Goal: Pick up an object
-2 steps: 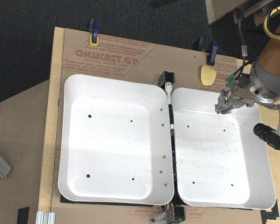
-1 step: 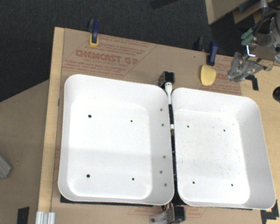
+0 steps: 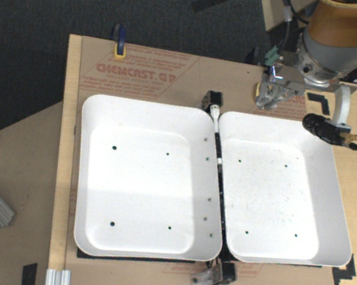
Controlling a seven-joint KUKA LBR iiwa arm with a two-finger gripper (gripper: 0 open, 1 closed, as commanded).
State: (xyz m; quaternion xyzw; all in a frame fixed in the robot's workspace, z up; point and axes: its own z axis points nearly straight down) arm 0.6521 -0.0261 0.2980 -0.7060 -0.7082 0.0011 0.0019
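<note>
The arm (image 3: 343, 27) reaches in from the right and hangs over the far edge of the bench, its gripper (image 3: 271, 95) just beyond the far rim of the right bin (image 3: 329, 193), above the brown board (image 3: 149, 68) and not over the bin floor. From this angle I cannot tell how the gripper is set; it shows as a small blur of metal. I see nothing hanging from it. As for a thing to pick up, I can find none: the left bin (image 3: 97, 160) and the right bin both show bare white floors, marked by small dark dots and, on the right, some faint specks. A dark lump (image 3: 322, 128) sits at the far right rim of the right bin, but it looks more like a fitting with a cable than a loose object; I cannot be sure. A clip (image 3: 120, 39) sits on the far edge of the board, and a black strip (image 3: 217, 170) runs between the bins. My guess is that the arm is parked or at the start of an approach, with no grasp made. The next move would call for carrying the gripper out over a bin, finding a target there, then coming down on it squarely.
</note>
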